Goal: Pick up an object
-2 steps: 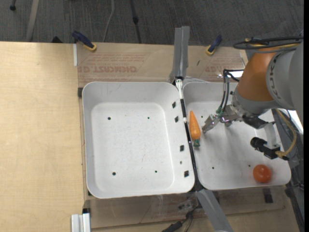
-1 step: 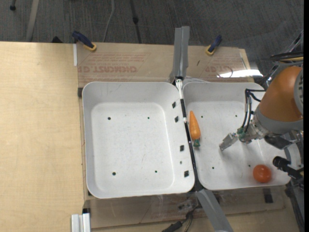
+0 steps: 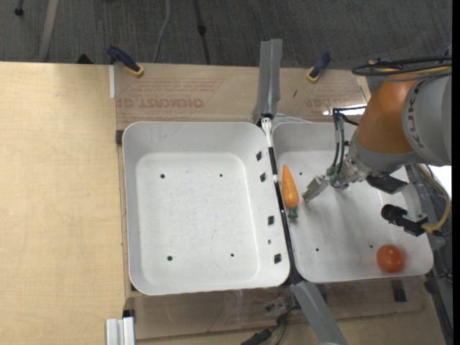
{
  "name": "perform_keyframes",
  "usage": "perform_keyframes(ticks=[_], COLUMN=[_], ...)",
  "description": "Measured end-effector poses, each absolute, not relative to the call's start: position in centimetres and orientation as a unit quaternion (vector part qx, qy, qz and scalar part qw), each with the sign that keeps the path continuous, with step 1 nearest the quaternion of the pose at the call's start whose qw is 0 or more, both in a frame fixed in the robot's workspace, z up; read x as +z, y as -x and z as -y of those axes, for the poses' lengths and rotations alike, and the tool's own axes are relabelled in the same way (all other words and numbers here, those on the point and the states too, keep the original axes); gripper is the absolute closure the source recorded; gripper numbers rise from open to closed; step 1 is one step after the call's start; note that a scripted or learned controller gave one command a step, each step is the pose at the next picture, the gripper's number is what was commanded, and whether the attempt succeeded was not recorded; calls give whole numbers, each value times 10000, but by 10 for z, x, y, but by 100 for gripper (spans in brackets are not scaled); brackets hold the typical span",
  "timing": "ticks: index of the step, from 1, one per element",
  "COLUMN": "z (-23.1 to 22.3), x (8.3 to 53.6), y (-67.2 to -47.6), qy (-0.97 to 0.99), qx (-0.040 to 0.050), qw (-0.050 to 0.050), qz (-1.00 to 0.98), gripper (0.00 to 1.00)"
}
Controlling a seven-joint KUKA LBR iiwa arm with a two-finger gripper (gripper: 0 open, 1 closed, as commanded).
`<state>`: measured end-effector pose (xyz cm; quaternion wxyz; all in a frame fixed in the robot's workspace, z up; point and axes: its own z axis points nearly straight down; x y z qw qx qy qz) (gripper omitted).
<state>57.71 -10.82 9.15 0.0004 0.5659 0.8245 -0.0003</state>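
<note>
- The carrot [image 3: 289, 187] lies in the right bin [image 3: 338, 264], against its left wall.
- The gripper [image 3: 313, 188] hangs just beside the carrot, apparently lined up for it; its grip state I cannot tell.
- A tomato [image 3: 389, 258] sits well apart, near the bin's front-right corner.

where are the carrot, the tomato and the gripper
carrot [image 3: 289, 186]: camera view, middle of its orange body, by the right bin's left wall
tomato [image 3: 390, 258]: camera view, centre of the round fruit
gripper [image 3: 311, 191]: camera view, at its fingertips

Arm reaches in from right, hand [image 3: 313, 190] angled down-left.
</note>
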Motion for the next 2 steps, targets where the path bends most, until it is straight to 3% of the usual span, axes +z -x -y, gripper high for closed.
perform_keyframes(ticks=[1, 2], z=[139, 101], x=[91, 91], y=[-477, -583], qy=[-5566, -5881], qx=[-9, -6], qw=[-8, 0], qz=[-8308, -8088], gripper=[0, 0])
